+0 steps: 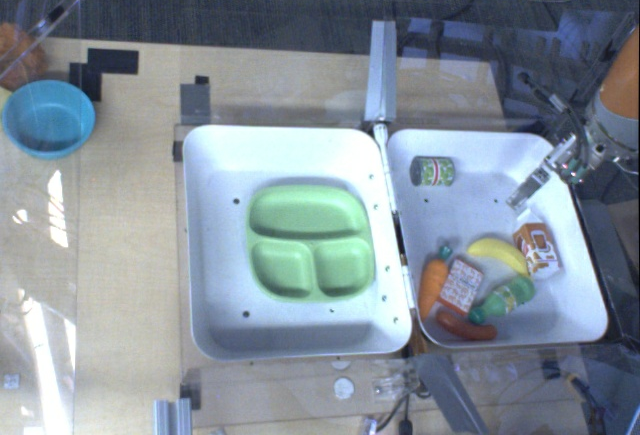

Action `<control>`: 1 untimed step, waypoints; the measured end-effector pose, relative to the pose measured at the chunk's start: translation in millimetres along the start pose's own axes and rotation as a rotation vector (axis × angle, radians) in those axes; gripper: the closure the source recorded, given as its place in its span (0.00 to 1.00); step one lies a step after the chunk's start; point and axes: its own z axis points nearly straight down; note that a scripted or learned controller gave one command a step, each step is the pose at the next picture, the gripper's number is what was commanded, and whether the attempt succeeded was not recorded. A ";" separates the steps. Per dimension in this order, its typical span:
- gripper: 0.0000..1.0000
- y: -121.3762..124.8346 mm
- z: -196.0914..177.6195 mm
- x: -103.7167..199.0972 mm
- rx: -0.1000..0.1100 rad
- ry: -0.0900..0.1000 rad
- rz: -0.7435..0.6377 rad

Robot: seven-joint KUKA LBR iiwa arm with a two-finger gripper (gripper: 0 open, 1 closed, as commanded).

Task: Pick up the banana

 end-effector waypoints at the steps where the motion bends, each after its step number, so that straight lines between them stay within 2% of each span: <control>1: 0.00 -29.9 66.7 28.4 0.000 0.001 -0.274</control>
